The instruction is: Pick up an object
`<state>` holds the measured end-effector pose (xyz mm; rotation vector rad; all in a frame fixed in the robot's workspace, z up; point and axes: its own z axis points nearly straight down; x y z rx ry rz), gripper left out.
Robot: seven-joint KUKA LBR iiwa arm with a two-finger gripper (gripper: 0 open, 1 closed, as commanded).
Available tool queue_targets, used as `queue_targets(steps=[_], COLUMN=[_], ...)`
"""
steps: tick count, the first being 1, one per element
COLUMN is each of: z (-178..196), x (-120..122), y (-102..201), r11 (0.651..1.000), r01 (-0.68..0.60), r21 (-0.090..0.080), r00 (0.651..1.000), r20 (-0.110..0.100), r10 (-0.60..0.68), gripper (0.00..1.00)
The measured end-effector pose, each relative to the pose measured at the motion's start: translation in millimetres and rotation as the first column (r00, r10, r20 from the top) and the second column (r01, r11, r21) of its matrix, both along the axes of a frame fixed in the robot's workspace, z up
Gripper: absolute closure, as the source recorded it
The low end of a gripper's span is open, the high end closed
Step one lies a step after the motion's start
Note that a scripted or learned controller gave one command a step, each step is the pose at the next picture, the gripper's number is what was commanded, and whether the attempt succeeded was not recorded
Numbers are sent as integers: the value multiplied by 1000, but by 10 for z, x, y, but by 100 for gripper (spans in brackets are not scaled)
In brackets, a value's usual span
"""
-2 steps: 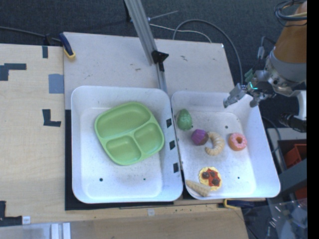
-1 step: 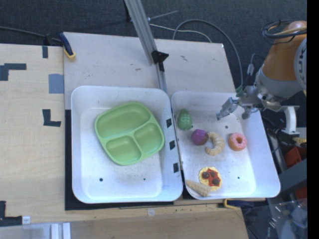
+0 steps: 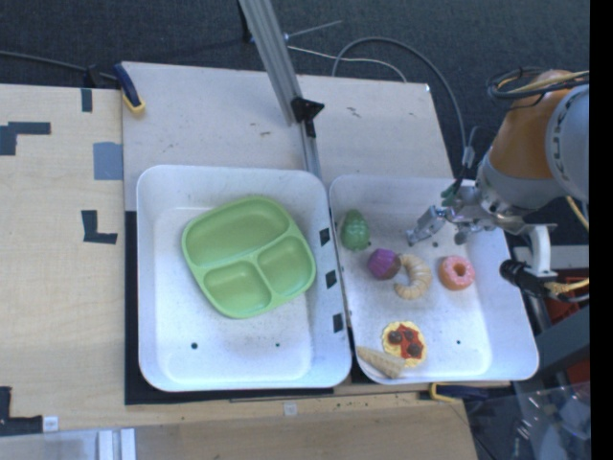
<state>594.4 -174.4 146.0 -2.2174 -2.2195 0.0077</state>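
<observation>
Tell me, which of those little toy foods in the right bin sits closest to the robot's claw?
The curved tan croissant, just below the gripper. The pink ring doughnut and purple round piece lie slightly farther; the green piece is farther left.

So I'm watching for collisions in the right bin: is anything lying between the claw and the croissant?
Nothing visible does. The claw hangs over bare white floor of the right bin, and the croissant lies just below and left of it. The purple item and pink donut flank the croissant, off that path.
</observation>
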Motion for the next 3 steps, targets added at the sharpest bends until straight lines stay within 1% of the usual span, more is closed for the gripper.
queue_targets(steps=[1,2,3], z=[-545,-411,7], x=[-18,-2,55], y=[10,15,57], r11=[1000,1000,1000], r01=[-1,-2,-1], r21=[1,1,1], r00=[1000,1000,1000], r20=[-1,4,5], r10=[1,2,1], gripper=[0,100,100])
